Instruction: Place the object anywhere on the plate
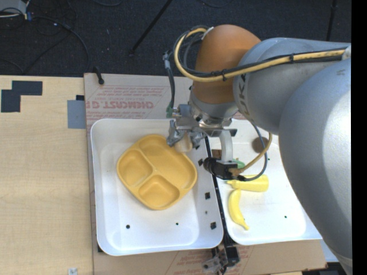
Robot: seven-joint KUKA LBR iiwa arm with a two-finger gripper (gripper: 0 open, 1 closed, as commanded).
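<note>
- Nearest you, at the near edge of the desk [40, 199], sit the near rims of two shallow white bins side by side: the left bin [109, 222] and the right bin [292, 222].
- In the right bin lies a yellow banana [237, 209], its long axis running near to far, with a slight curve. Just beyond it a second yellow piece [252, 184] lies crosswise, left to right. You cannot tell from here which of them is the object meant for the plate.
- In the left bin rests the yellow plate [157, 172], a divided one with three compartments, nothing on it.
- The gripper [186, 135] hangs over the far right rim of the plate, close to the divide between the bins.
- Something pale sits at the tips of the fingers, but you cannot tell whether it is a held object, nor how far apart the fingers stand.
- Both yellow things lie to the right of the fingers and nearer you, across the divide; the plate lies directly left and near.
</note>
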